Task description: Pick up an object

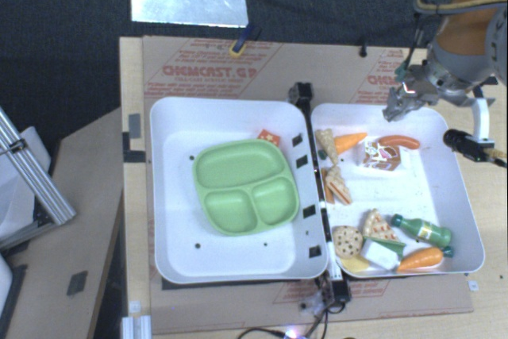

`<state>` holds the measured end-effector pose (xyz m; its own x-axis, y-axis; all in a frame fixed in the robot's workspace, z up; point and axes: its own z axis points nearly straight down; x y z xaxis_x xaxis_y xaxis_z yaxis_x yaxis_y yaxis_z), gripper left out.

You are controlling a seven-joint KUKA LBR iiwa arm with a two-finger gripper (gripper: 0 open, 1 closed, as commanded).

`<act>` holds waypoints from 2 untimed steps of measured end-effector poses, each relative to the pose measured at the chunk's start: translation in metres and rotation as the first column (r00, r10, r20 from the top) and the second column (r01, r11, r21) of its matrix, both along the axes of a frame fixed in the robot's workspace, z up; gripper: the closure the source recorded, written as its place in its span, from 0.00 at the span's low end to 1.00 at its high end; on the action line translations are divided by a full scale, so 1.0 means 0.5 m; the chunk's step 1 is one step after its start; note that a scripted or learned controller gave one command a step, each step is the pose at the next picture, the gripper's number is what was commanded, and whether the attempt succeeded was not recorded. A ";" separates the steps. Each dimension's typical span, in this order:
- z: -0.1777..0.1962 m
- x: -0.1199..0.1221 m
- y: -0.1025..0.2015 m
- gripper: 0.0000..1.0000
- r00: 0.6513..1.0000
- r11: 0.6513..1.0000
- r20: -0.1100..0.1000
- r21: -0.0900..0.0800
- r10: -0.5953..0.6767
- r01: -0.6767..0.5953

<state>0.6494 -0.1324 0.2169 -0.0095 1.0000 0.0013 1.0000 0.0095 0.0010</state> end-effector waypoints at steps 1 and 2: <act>0.013 -0.008 0.115 1.00 1.000 1.000 0.002 0.000 0.001 -0.001; -0.002 -0.029 0.214 1.00 1.000 1.000 -0.001 0.000 -0.001 0.001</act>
